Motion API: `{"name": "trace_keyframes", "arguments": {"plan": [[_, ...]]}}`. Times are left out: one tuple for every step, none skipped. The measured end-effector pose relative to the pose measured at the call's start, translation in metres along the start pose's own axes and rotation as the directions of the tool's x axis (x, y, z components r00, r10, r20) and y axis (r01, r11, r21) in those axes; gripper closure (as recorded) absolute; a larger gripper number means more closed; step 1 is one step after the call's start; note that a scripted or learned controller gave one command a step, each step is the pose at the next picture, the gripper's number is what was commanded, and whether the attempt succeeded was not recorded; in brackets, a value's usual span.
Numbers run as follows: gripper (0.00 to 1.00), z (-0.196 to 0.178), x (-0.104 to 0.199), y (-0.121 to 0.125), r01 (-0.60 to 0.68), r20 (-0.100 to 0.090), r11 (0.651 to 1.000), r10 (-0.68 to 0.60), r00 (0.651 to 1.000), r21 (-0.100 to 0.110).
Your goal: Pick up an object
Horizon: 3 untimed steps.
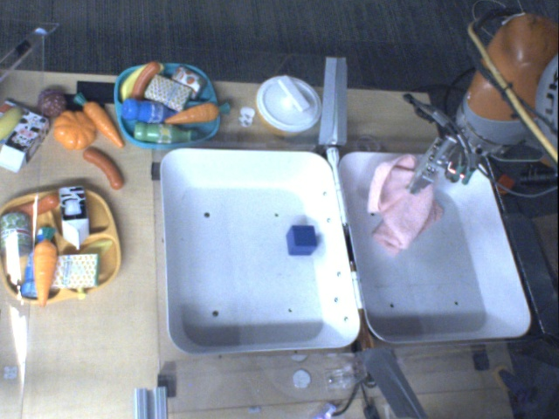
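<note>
Nearest the camera, the front walls of two shallow white bins stand side by side on the wooden tabletop point(131, 347). The left bin point(188, 321) holds a small blue cube point(302, 239), which sits alone right of the bin's centre, well apart from every wall. At the left edge of the tabletop, level with that bin, a yellow tray point(106, 234) carries toy foods, among them a carrot and small printed cartons. In the right bin point(454, 312), a crumpled pink cloth point(400, 206) lies in the far left part of the floor, close to the wall shared with the other bin. The pincer point(430, 175) hangs at the cloth's upper right edge, its dark fingers pointing down and leftward and touching or nearly touching the fabric; whether they are apart, together or clamped on the cloth cannot be told from this view. Behind it the grey arm rises to its orange band point(522, 51) in the far right corner. Farther back on the tabletop, beyond the left bin, sit a white round lid point(289, 101) on a yellow container, a blue bowl point(212, 127) heaped with toy foods, and, loose at the far left, a small orange pumpkin point(73, 131) and a sausage point(104, 168).
</note>
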<state>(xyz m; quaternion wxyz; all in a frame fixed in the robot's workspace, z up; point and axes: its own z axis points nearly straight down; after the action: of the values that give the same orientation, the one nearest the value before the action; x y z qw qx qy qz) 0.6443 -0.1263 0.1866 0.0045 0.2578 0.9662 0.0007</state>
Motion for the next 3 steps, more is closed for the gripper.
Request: {"name": "trace_keyframes", "arguments": {"plan": [[1.00, -0.075, 0.017, -0.014, 0.080, 0.000, 0.997, -0.080, 0.997, 0.000], [1.00, -0.020, 0.022, 0.029, 0.213, -0.003, 0.977, -0.213, 0.977, -0.001], [1.00, -0.032, 0.021, 0.031, 0.214, 0.004, 0.977, -0.214, 0.977, -0.004]]}}
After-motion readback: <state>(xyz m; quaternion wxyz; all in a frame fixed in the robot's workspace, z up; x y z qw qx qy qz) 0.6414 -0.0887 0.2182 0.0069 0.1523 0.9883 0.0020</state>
